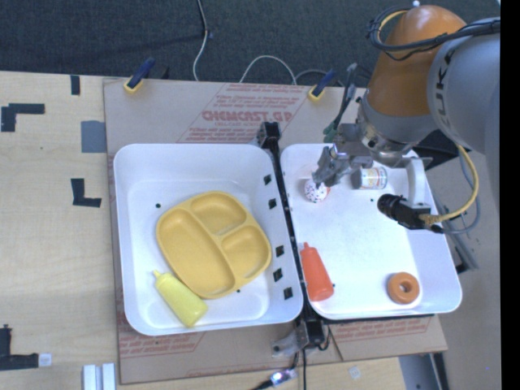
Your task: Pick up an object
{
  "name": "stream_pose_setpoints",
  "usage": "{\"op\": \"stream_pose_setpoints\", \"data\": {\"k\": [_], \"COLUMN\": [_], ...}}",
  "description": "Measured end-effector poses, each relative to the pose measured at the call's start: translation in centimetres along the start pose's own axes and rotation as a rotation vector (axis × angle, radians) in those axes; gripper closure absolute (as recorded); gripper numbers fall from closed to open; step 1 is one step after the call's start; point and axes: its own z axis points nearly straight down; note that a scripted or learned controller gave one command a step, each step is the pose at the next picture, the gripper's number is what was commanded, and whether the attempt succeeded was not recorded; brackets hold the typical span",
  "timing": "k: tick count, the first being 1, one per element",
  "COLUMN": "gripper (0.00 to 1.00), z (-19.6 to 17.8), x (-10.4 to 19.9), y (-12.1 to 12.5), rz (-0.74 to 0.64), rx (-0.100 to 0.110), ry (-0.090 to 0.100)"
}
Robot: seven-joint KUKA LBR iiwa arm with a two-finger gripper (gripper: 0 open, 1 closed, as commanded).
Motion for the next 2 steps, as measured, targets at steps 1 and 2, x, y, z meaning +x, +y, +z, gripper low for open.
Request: {"op": "stream_pose_setpoints", "data": {"k": [1, 2], "gripper": [1.00, 1.00], "z": [0.0, 2.0], "x": [5.0, 10.1], "y": [-0.6, -1.3], "rz": [-0.001, 0.000], "rx": [0.001, 0.003], "ry": [0.000, -0.001]}}
